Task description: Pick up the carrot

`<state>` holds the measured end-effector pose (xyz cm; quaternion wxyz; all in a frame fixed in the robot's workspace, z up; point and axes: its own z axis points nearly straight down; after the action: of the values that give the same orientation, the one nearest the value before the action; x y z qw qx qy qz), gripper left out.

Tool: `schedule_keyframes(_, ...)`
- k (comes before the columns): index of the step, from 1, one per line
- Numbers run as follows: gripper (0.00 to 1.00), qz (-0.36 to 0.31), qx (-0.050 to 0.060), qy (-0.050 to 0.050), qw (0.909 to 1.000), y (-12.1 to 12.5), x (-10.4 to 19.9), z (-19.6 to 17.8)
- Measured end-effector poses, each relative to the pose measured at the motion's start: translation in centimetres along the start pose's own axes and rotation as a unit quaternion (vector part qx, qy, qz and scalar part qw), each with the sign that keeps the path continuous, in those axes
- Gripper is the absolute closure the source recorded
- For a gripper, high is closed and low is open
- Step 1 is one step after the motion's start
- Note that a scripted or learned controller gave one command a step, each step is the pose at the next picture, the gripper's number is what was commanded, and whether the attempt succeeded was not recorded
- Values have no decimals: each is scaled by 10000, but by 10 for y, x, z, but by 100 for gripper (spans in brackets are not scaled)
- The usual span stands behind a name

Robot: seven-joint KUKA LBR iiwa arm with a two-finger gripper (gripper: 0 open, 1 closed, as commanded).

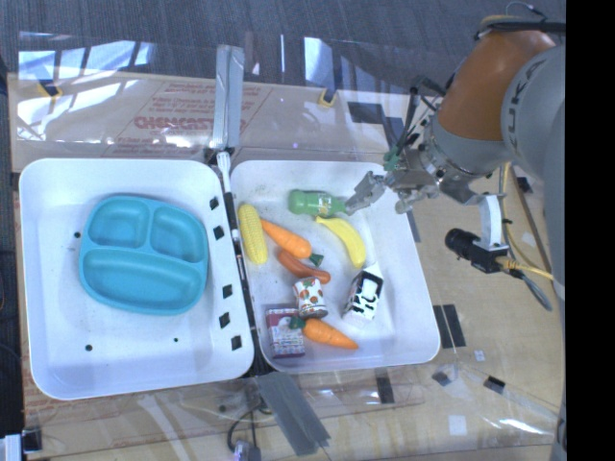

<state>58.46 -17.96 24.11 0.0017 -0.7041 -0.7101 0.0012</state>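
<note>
An orange carrot (286, 238) is lying slantwise in the upper middle of the right bin (418, 301), between the corn cob (253, 233) on its left and the banana (346, 238) on its right. A second carrot (330, 334) is resting near the bin's lower edge, touching a small flat packet (284, 331) and sitting just below a little printed can (309, 298). A reddish sausage-like piece (304, 266) is lying between the two carrots, and a black-and-white carton (363, 295) is standing right of the can. A green bottle (315, 203) is lying on its side near the bin's top edge.

The gripper (370, 192) is hovering just right of the bottle, above the banana's upper end; nothing is showing between its fingers, and whether they are spread or closed cannot be told.

In the left bin (48, 353) a blue divided plate (144, 254) is sitting. Both bins are resting on a clear sheet over a wooden bench (490, 344), with grey carpet along the frame's top.
</note>
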Motion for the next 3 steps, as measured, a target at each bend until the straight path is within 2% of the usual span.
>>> schedule_keyframes(1,0,-2014,-39,-27,9795,43,78,136)
schedule_keyframes(2,100,-2034,-36,-24,9791,43,78,126)
schedule_keyframes(3,0,-2035,-35,-24,9791,43,78,126)
